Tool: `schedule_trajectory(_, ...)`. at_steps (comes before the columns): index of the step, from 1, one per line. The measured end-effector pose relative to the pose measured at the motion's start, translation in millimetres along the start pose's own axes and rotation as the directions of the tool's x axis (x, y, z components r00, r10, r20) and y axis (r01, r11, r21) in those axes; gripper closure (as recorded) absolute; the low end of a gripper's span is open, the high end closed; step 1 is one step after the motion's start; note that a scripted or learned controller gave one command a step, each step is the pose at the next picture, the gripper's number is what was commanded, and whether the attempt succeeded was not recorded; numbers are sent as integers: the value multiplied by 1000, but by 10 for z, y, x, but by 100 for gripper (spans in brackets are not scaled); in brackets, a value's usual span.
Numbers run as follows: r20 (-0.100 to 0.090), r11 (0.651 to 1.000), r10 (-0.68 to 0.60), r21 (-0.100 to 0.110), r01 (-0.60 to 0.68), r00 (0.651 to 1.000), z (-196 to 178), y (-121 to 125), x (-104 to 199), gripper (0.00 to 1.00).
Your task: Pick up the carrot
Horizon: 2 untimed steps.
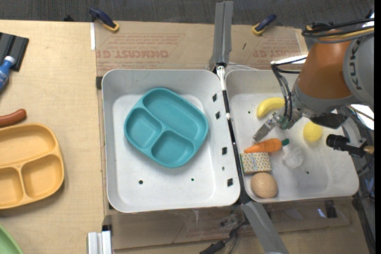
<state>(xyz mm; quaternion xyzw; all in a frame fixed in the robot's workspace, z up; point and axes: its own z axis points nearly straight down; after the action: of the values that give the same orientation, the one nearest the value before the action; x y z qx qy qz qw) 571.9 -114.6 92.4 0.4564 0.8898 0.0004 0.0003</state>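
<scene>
The carrot (265,146) is lying in the right bin (333,187), between a banana (269,106) above and a patterned packet (256,162) below. The gripper (269,126) is hovering just above it; whether its fingers are apart cannot be told.

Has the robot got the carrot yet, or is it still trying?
Not yet. Done so far: the arm has reached into the right bin, and the gripper sits just above the carrot. In hand: nothing, because the carrot lies on the bin floor beside the banana and the lemon. Left to do: close on the carrot and lift it up.
</scene>
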Motion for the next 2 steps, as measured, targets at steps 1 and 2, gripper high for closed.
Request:
schedule_trajectory(1, 1, 984, -180, -1, 180, 984, 0, -542, 299, 0)
schedule_trajectory(2, 0, 986, -166, 0, 166, 986, -531, -839, 438, 0)
